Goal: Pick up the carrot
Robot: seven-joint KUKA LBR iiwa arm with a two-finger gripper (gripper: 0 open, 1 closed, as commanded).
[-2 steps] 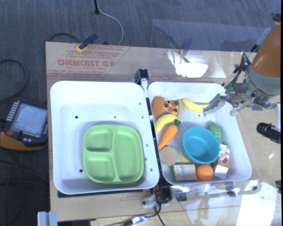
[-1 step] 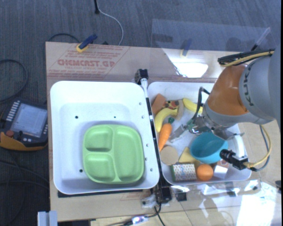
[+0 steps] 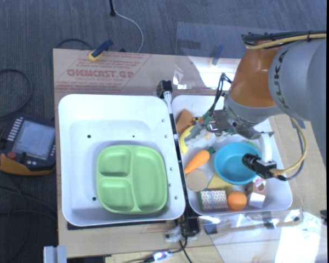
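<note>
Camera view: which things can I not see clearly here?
- Gripper: finger state unclear; the arm's wrist covers it.
- Right bin: the arm hides its far side.
- Items beside the orange ball: too small to identify.
- Carrot: fully visible, lying free.

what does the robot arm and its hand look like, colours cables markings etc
The arm is bulky, rounded grey metal with a broad orange band above the wrist and dark lettering on the grey shell. Yellow and black cables run along its top and loop beside it. The hand is a small dark and silver metal assembly.
</note>
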